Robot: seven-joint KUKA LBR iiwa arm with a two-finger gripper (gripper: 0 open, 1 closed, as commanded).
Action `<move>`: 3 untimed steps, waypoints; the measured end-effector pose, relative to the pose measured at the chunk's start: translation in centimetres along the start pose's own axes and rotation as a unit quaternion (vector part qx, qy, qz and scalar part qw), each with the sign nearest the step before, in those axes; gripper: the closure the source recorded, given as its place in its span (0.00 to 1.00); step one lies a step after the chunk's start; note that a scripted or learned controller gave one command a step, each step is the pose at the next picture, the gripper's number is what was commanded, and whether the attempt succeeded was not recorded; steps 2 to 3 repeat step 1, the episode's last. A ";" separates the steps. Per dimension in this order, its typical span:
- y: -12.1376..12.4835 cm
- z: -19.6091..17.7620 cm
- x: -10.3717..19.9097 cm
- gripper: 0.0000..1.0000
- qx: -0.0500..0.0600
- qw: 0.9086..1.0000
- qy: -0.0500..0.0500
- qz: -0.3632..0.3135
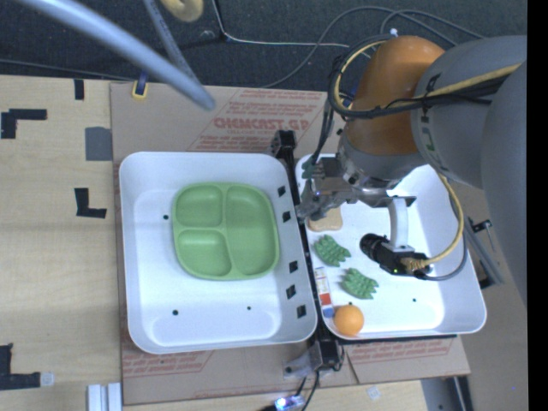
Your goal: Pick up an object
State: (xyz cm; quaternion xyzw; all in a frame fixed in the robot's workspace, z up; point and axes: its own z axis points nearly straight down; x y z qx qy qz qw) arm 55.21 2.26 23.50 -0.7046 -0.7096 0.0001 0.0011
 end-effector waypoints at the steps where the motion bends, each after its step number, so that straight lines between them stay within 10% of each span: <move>1: -1.5 1.5 5.6 1.00 0.001 1.000 0.000 0.000; 3: -1.5 1.5 5.6 1.00 0.001 1.000 0.000 0.000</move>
